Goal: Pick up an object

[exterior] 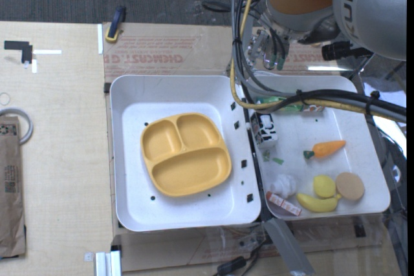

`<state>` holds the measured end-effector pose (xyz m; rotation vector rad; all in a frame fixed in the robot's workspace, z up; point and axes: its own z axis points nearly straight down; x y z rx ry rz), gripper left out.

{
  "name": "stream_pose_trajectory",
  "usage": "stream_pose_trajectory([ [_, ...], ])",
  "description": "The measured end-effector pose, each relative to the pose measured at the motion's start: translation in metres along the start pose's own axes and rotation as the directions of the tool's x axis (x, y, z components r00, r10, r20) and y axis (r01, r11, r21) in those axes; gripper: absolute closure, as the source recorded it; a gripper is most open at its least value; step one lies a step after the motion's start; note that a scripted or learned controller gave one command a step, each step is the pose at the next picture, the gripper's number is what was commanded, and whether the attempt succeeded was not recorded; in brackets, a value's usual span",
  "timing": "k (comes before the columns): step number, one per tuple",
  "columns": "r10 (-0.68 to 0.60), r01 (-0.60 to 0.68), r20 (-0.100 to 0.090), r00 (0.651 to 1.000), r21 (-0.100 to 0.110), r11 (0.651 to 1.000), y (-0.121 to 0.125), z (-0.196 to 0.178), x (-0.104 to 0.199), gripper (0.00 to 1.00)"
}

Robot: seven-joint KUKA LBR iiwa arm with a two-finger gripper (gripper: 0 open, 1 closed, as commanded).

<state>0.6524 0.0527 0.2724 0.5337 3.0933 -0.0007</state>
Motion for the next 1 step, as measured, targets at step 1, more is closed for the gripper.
stream_pose_trajectory([
  [1,-0.128,0.128,-0.001,0.992,-0.001,0.992,0.0369,0.0846,0.0434,1.00],
])
